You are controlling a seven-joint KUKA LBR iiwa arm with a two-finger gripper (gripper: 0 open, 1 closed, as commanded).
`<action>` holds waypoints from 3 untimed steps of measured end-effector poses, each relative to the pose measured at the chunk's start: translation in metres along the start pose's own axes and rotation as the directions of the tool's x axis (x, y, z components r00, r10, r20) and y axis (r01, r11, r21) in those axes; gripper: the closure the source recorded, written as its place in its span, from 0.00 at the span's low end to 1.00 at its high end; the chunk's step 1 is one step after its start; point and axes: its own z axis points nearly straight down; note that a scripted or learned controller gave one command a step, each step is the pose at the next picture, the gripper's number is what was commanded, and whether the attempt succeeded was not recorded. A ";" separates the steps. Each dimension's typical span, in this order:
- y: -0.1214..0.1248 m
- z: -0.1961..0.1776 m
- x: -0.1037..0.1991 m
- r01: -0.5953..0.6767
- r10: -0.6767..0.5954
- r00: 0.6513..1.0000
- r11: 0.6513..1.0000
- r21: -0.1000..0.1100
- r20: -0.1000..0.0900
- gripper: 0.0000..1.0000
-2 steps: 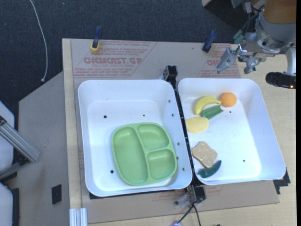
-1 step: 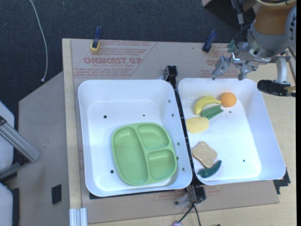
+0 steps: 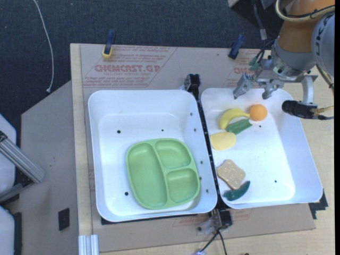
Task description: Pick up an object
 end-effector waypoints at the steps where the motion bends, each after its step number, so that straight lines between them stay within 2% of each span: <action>1: -0.008 0.059 -0.002 0.000 0.000 1.000 1.000 0.001 0.000 0.00; 2: -0.006 0.045 -0.002 0.000 0.000 1.000 1.000 -0.008 0.001 1.00; 3: -0.009 -0.001 0.004 0.002 -0.002 1.000 1.000 -0.011 0.001 1.00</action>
